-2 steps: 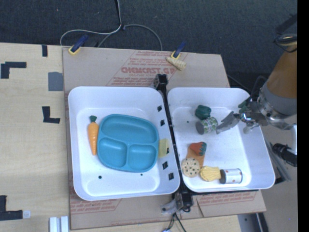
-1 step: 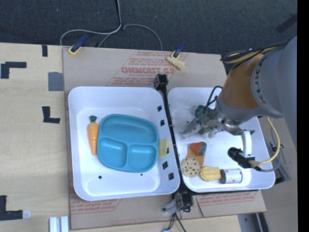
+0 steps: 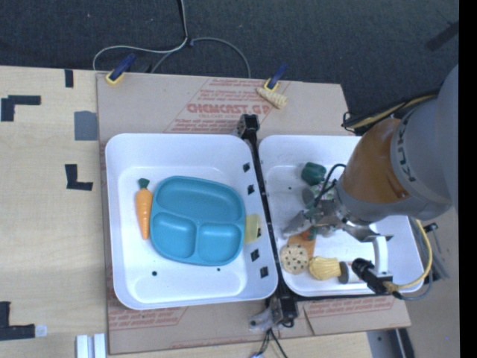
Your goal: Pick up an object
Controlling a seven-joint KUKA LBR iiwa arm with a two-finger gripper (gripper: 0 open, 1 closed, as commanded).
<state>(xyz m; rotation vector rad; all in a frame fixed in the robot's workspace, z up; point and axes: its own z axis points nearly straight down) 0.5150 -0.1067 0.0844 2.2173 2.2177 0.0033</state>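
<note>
Directly under gripper, orange toy

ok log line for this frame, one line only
arm over right bin | gripper low by orange piece | grasp unconfirmed | blue tray, carrot in left bin

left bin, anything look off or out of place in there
One thing: a small yellow item sits wedged between the blue divided plate and the left bin wall, partly hidden. The toy carrot lies flat beside the plate. Nothing spilled or damaged.
</note>
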